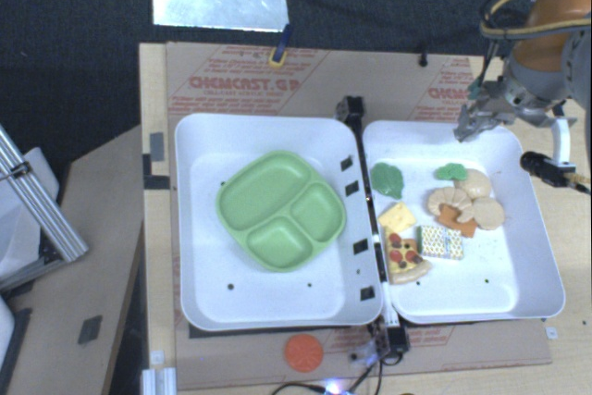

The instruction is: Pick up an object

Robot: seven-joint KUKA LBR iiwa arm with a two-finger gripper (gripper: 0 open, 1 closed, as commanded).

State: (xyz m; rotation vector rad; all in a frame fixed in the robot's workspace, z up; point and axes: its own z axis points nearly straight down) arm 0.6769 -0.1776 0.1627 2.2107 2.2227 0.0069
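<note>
The hand [465,127] hangs over the far right corner of the right white bin [532,277]; whether it is open or closed cannot be told. Below it, well apart, lie toy foods: a green leaf [451,171], tan mushroom pieces [467,199], a pizza slice [407,259]. The left bin [199,291] holds a green divided plastic plate [280,210].

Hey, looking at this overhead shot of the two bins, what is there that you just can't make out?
- Gripper, camera view: small and blurred at the right bin's far edge; its state is unreadable.
- Beige toy food pile: pieces overlap, so individual items blur together.
- Small patterned block: print too small to read.
- Arm's upper part: cut off by the right edge.
</note>
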